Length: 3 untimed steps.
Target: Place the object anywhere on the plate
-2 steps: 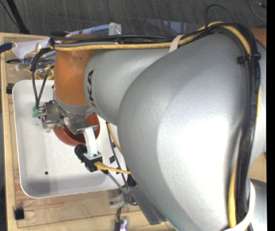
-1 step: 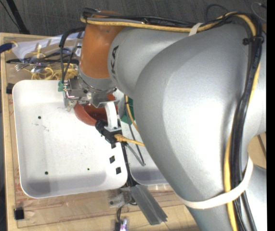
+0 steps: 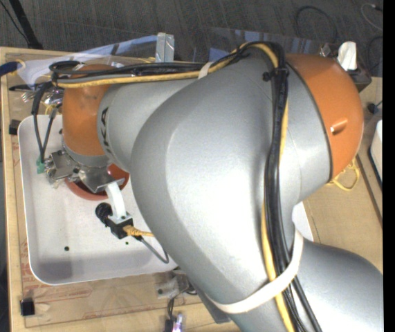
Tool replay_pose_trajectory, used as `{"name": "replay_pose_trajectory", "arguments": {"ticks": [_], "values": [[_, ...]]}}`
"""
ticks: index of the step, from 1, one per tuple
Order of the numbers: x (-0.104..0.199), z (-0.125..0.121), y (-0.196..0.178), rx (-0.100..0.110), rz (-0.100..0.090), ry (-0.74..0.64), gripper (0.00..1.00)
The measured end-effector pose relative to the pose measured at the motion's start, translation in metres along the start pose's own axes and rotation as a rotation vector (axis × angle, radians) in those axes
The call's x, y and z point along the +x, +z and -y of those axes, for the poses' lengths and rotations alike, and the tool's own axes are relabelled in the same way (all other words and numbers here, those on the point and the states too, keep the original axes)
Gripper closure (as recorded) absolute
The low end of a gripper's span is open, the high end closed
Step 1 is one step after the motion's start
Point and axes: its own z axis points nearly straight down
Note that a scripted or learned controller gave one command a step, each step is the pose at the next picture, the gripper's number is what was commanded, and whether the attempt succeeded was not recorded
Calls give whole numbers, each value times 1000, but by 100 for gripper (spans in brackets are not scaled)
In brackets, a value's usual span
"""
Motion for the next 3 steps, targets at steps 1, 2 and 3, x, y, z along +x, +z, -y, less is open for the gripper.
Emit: {"name": "replay_pose_trajectory", "arguments": {"ticks": [1,2,3], "values": [[-19,-23,-55,18,-6,-207,100],[-76,-64,-100,15,-8,-370,100],[-18,-49,-174,15,-9,-551,100]]}}
